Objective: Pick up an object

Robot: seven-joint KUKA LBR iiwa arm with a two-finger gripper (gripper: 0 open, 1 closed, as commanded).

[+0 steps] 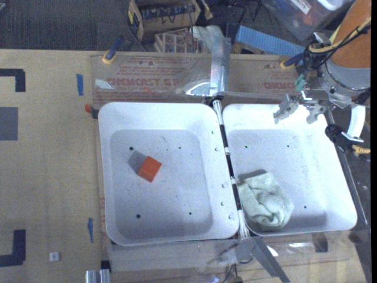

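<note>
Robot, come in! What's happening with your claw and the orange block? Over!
Gripper up over right bin's far edge, jaws open, holding nothing. Orange block in left bin, untouched. Crumpled cloth in right bin.

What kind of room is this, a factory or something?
More likely a robotics lab or test bench. A robot arm reaches over two white bins, which hold only an orange block and a crumpled cloth, and boxes and cables clutter the floor behind.
</note>
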